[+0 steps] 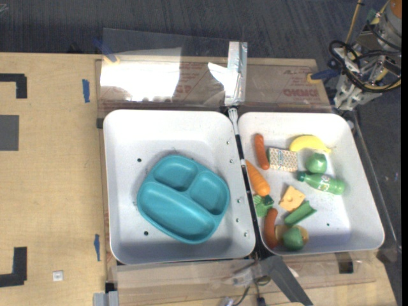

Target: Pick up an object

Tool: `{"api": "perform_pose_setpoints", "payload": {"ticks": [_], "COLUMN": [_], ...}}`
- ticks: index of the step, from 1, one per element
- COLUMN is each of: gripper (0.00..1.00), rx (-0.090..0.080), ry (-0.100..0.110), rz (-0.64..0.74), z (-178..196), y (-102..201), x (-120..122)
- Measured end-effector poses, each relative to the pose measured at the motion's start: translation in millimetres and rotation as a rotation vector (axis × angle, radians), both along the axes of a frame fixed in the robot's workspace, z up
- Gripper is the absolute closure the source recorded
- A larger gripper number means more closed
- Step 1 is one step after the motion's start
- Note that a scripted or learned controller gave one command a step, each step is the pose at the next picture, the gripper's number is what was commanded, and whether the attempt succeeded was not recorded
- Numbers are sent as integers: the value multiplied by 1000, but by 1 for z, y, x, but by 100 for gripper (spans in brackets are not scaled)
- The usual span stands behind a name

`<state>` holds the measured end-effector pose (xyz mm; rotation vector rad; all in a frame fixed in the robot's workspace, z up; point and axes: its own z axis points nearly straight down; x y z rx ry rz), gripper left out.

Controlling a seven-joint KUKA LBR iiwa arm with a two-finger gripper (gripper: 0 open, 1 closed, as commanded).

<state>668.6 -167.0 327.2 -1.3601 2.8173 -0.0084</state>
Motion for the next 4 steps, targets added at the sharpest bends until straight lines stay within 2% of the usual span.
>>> {"api": "perform_pose_setpoints", "payload": {"ticks": [1, 2, 3, 4], "gripper": [100, 100, 100, 100], "rx": [1, -2, -11, -4], "ry": [10, 10, -3, 7], "rz": [234, 535, 503, 593], "z": [-55, -124, -6, -8], "y": [9, -34, -56, -47], "x": [-3, -20, 1, -4]}}
